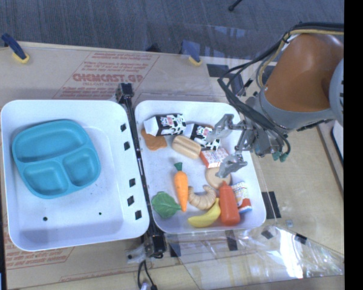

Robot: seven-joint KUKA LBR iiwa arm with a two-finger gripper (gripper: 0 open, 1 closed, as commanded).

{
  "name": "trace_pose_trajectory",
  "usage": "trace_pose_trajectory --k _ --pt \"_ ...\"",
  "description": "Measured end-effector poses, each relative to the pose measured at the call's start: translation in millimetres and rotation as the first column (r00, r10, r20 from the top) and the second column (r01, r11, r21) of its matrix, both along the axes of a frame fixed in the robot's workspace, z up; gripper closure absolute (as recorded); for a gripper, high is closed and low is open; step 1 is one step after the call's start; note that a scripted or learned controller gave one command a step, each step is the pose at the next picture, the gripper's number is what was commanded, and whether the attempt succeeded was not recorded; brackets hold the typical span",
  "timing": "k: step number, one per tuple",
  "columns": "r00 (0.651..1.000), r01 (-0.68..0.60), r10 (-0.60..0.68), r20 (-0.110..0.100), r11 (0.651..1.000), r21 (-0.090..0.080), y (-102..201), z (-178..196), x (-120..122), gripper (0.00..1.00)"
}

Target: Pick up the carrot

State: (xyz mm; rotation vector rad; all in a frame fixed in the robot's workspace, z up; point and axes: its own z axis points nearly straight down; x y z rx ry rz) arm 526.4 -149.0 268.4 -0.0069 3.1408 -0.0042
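Note:
The carrot [181, 189] is orange with a small green top and lies lengthwise in the middle of the right bin [146, 180], its tip pointing to the near edge. My gripper [228, 145] hangs over the right part of that bin, to the right of the carrot and a little farther back, apart from it. Its two fingers [223, 125] are spread open. A small red and white carton [213, 156] lies below and just left of them, not gripped.
Around the carrot lie a green leafy piece [164, 204], a croissant [203, 198], a banana [206, 216], a red bottle [228, 205], a bread roll [186, 145] and two cow-patterned cartons [169, 124]. The left bin [78, 222] holds a blue divided tray [54, 156].

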Motion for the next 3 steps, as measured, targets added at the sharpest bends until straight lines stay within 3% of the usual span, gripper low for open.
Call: trace_pose_trajectory --k 1,2,3 --pt "0.976 0.217 -0.217 -0.010 0.976 0.004 38 -148 -4 0.00" --pt "0.850 0.527 -0.527 -0.001 0.850 0.005 37 -175 -39 0.00" --pt "0.855 0.519 -0.519 0.001 0.855 0.006 38 -164 -37 1.00"
